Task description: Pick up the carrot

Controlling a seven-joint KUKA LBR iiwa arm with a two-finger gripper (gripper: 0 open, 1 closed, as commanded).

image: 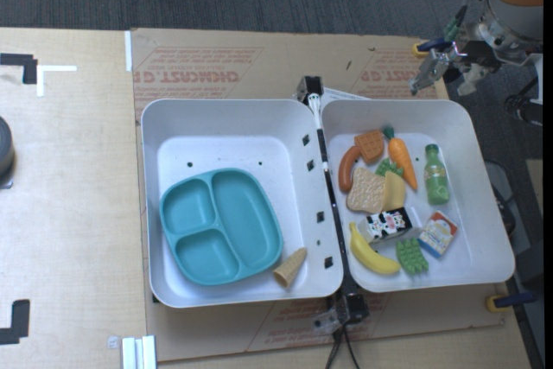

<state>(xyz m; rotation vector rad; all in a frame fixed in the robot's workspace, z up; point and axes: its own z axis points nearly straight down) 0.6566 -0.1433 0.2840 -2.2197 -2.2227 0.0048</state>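
Judging the small orange plastic toy carrot (400, 161) beside the green bottle (436, 174): light, stiff, slick; grab mid-body. My gripper (435, 63) state, cannot tell.

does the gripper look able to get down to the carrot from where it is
Probably yes. The carrot lies uncovered on top in the right bin, nothing above it, though bread and a bottle crowd its sides. The gripper hangs beyond the bin's far rim.

Orange carrot (399, 160); teal plate (221, 225); yellow banana (372, 254); green bottle (435, 174); white bins (226, 118).
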